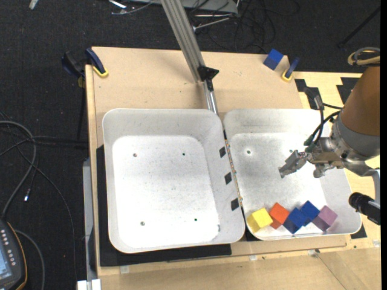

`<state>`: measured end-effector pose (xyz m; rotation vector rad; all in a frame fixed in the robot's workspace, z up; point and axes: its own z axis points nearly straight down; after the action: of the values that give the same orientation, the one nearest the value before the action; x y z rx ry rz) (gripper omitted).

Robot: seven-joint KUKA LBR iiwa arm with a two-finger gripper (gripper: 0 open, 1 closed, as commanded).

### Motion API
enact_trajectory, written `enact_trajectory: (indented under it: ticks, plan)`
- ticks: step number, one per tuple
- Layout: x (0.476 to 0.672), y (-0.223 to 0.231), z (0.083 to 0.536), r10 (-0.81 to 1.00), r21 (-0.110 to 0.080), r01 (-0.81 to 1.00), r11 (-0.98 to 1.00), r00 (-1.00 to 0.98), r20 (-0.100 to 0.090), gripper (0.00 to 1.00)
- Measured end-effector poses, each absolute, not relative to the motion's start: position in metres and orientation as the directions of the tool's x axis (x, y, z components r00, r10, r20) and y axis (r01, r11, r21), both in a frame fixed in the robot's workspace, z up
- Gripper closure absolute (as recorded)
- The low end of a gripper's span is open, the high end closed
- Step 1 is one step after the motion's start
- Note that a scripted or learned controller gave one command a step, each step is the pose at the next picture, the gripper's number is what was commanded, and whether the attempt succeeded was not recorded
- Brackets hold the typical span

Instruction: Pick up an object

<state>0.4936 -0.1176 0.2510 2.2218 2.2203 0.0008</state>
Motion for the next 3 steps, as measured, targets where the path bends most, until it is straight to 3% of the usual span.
enact_trajectory:
  ticks: [1,2,3]
  plan:
    - [0.500,-0.152,0.094,1.000,0.003,1.000,-0.002,0.002,-0.002,0.00]
    - [0.581,-0.104,0.096,1.000,0.006,1.000,0.008,-0.008,0.001,0.00]
    - [0.572,-0.105,0.095,1.000,0.000,1.000,0.000,0.000,-0.001,0.00]
